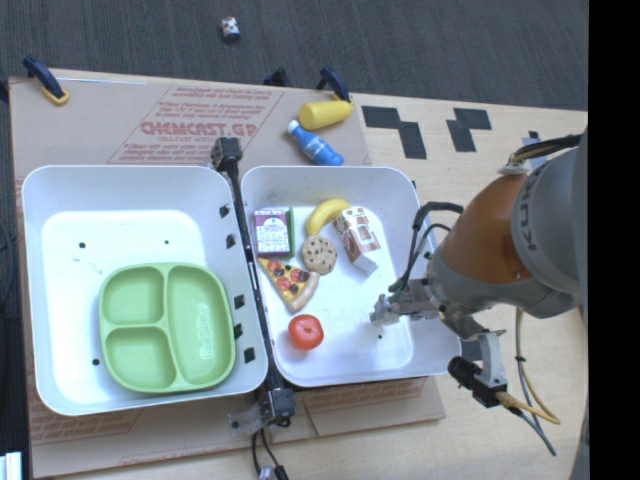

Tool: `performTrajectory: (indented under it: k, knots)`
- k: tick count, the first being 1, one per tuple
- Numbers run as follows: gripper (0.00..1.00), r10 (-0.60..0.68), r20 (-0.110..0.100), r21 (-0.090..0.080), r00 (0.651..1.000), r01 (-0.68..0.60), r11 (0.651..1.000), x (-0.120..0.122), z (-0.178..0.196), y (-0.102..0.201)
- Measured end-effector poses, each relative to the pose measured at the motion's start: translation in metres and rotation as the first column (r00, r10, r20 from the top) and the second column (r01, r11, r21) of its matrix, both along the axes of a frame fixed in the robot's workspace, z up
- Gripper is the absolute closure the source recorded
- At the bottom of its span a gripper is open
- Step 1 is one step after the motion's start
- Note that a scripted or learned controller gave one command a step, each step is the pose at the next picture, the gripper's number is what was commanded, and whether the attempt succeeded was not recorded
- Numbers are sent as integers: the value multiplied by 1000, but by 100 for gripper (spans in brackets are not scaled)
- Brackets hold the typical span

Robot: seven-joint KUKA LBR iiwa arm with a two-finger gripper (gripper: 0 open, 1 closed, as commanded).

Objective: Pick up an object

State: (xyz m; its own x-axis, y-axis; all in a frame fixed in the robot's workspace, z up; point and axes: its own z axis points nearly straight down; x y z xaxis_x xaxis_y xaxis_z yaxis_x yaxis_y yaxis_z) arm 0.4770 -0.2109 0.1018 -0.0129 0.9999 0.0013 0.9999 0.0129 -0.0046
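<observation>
Tomato (pixel 306 332) | seen in right bin (pixel 400 183), near front wall, left of tool (pixel 386 313) | judged light, smooth, round, apt to roll; best gripped across its middle | tool spread could not be told

Glossy plastic tomato (pixel 306 331); matt green plastic tray (pixel 166 326)

Dark grey carpet (pixel 420 28) covers the floor along the top, with a small white and dark object (pixel 231 29) lying on it; below lies a pale wooden bench top (pixel 520 133) bearing black block markings (pixel 395 126); a brown cardboard sheet (pixel 150 118) printed in red lettering covers its left part, held by blue clamps (pixel 45 78); light is even
</observation>
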Motion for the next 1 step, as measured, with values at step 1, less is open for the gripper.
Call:
performTrajectory:
  k: [1]
  knots:
    - [100,-7,7,-3,1000,7,1000,1,133,-1]
